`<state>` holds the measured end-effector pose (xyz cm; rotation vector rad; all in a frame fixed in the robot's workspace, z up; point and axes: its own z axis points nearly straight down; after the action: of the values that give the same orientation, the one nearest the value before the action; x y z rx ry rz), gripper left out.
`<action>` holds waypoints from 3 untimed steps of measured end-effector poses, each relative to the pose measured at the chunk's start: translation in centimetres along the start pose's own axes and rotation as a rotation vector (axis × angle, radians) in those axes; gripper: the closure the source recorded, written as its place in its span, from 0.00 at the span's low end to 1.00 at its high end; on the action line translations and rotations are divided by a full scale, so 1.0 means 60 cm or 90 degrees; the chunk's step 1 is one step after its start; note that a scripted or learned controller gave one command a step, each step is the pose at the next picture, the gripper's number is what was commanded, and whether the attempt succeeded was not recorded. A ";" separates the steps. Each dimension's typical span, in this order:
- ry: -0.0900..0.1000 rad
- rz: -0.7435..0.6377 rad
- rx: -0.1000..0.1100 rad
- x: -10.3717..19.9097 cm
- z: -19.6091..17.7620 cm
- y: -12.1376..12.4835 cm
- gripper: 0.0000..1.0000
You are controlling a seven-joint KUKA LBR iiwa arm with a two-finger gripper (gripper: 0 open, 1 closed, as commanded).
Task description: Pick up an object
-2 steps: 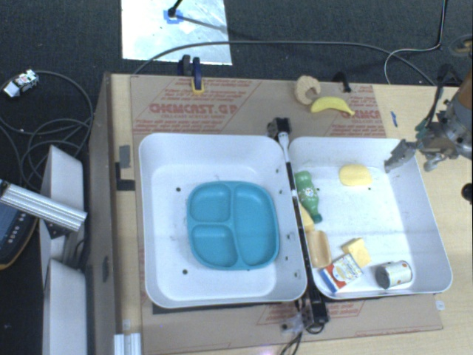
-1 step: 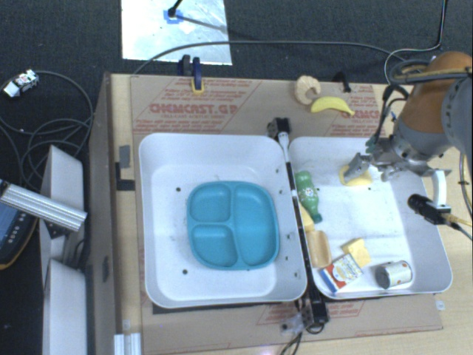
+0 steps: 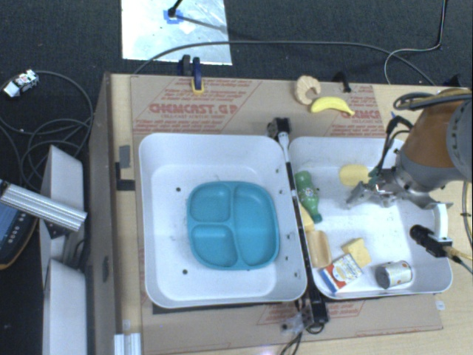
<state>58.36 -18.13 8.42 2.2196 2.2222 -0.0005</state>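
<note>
The right bin [image 3: 436, 276] holds several objects. A green bottle [image 3: 307, 195] lies by its left wall. A yellow rounded object [image 3: 353, 174] sits near the back. A tan block [image 3: 318, 248], a yellow wedge [image 3: 358, 252], a red, white and blue carton [image 3: 341, 272] and a silver can [image 3: 394, 274] lie along the front. My gripper [image 3: 362, 194] hangs low in this bin, just below and right of the yellow rounded object. Nothing shows in its grasp.
The left bin [image 3: 166, 168] carries a blue divided plate [image 3: 231, 224]. A banana [image 3: 331, 106] and a tan ring-shaped piece [image 3: 307, 89] lie on the cardboard behind the right bin. The arm's grey and orange body [image 3: 436, 146] covers the bin's right rear corner.
</note>
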 end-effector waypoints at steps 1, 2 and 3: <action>0.000 -0.003 -0.003 0.036 -0.041 0.125 0.00; 0.000 -0.001 -0.001 0.020 -0.001 0.121 0.00; -0.002 -0.003 -0.008 0.020 -0.026 0.127 1.00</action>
<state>65.97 -16.95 9.99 2.2066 2.2202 0.0092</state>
